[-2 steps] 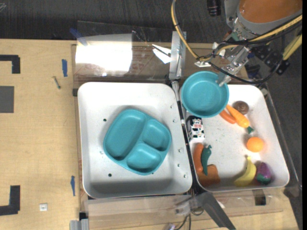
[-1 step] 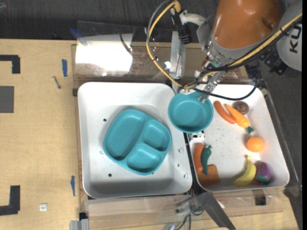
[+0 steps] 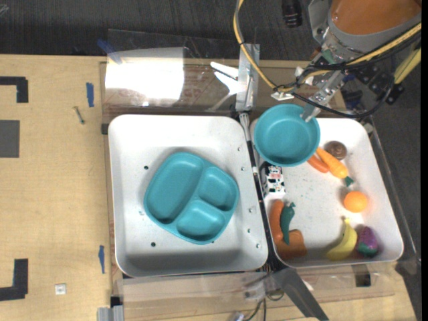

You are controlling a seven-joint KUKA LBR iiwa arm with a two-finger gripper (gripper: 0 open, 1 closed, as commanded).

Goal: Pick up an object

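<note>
A tan bench top (image 3: 47, 199) fills the left side, marked with black tape corners (image 3: 16, 89), a grey square (image 3: 9, 139) and short blue tape strips (image 3: 89, 94). Beyond its far edge lies dark floor (image 3: 134, 5). A clear plastic sheet (image 3: 144, 79) at the back catches a bright glare from the overhead light, beside an upright metal bracket (image 3: 249, 75).
</note>
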